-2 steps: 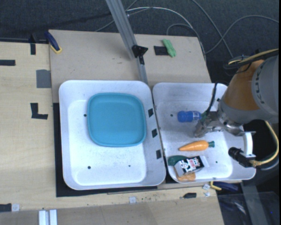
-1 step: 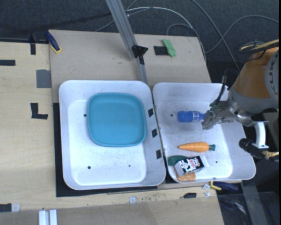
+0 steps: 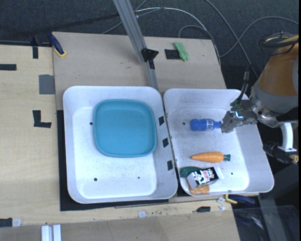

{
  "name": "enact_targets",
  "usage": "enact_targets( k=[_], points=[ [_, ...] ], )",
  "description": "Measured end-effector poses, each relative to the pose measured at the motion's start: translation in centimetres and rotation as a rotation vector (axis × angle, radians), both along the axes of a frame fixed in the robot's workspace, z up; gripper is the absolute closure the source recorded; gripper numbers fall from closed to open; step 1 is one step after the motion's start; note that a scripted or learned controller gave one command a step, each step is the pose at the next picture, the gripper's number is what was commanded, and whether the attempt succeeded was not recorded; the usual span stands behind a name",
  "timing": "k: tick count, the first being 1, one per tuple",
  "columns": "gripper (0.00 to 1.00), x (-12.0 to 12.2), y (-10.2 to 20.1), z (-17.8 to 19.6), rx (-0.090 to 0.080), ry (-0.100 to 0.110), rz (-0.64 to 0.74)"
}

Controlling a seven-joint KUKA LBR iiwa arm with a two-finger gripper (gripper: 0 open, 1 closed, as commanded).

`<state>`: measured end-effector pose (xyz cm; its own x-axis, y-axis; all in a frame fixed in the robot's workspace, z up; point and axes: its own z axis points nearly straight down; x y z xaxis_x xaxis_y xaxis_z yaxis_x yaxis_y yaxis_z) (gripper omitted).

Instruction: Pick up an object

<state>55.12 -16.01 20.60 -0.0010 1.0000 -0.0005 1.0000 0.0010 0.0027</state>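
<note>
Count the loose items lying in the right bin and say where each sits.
3. A blue bottle lies near the middle, beside the end effector. An orange carrot lies below it. A small packet sits at the front edge. Nothing seems hidden.

Robotics lab: taped plywood bench (image 3: 20,134), loose cables (image 3: 200,21), white bins (image 3: 75,104).

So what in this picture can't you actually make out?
- Gripper: whether it grips the blue bottle; too small and blurred in the camera view.
- Small packet by the right bin's near rim: print too small to read.
- Arm: cut off by the right edge.
</note>
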Motion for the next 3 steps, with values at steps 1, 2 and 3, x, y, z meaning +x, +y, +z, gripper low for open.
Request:
enact_targets(
  k=[1, 2, 3],
  points=[
    [1.0, 0.0, 0.0, 1.2, 0.0, 0.002, 0.0],
    [1.0, 0.5, 4.7, 0.6, 0.001, 0.004, 0.003],
    [1.0, 1.8, 9.0, 1.4, 0.001, 0.003, 0.003]
  ],
)
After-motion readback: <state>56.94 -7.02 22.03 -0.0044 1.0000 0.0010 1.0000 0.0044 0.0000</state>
